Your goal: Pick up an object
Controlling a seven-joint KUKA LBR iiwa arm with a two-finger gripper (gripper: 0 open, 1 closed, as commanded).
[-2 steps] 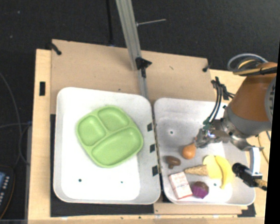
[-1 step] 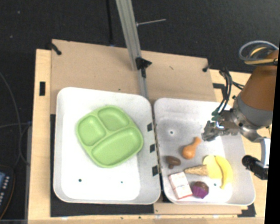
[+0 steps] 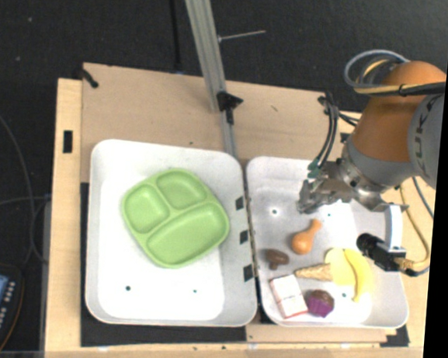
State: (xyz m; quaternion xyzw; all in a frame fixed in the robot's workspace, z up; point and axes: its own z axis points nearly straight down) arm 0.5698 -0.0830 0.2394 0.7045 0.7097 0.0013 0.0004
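Observation:
The right bin [image 3: 275, 179] holds an orange gourd-shaped toy [image 3: 306, 236], a small brown piece [image 3: 277, 258], a cone-shaped piece [image 3: 314, 273], a yellow banana [image 3: 356, 273], a white and red box [image 3: 288, 295] and a purple piece [image 3: 320, 303]. My gripper [image 3: 314, 201] hangs over the upper part of this bin, just above the orange toy. Nothing shows between its fingers.
The left bin [image 3: 106, 281] carries a green divided plate [image 3: 176, 217]. A metal pole [image 3: 208, 52] slants down to the gap between the bins. The arm's black attachment [image 3: 377, 251] juts over the right bin's right side.

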